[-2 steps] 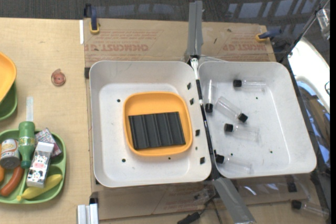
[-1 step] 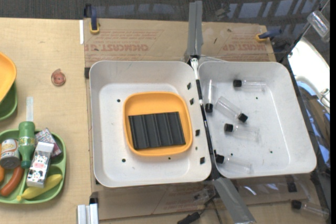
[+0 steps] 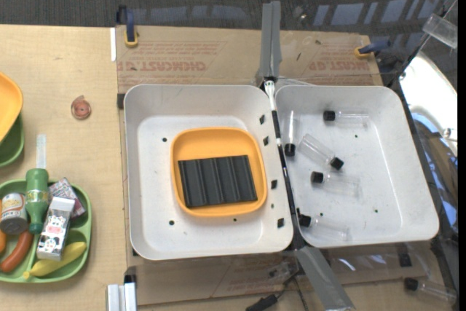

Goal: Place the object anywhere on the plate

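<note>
You see a ribbed black rectangular slab lying flat on the rounded orange plastic plate, mid left white bin; clear black-capped vials scattered right.

The 2 bins look like smooth matt white plastic, the plate glossy orange plastic under a ribbed matt dark slab, the tubes clear plastic, black-capped.

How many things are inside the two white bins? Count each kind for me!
Clear tubes with black caps: 5
Orange plate: 1
Black ridged slab on the plate: 1
Total: 7
</note>
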Action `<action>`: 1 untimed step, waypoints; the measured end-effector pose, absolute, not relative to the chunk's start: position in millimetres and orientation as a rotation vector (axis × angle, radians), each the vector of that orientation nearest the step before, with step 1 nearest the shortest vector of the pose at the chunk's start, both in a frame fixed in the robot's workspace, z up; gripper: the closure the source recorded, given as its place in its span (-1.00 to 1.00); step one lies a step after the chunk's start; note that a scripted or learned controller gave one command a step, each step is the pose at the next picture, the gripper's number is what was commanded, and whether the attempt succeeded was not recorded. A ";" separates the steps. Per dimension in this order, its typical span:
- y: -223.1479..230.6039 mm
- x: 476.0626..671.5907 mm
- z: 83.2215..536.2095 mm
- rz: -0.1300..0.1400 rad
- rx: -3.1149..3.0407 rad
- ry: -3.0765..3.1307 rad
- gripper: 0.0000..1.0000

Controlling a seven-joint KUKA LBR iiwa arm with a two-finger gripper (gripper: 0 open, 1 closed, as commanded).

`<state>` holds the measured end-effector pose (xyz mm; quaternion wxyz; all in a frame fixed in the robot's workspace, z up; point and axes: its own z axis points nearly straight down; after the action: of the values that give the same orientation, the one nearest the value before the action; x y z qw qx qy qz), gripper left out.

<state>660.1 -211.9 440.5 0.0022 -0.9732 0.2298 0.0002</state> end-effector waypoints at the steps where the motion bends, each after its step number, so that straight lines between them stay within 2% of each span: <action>1: -220.0 660.1 440.2 0.000 -3.121 0.309 1.00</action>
<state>660.1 -220.0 440.2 0.0028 -0.9951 0.0986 -0.0001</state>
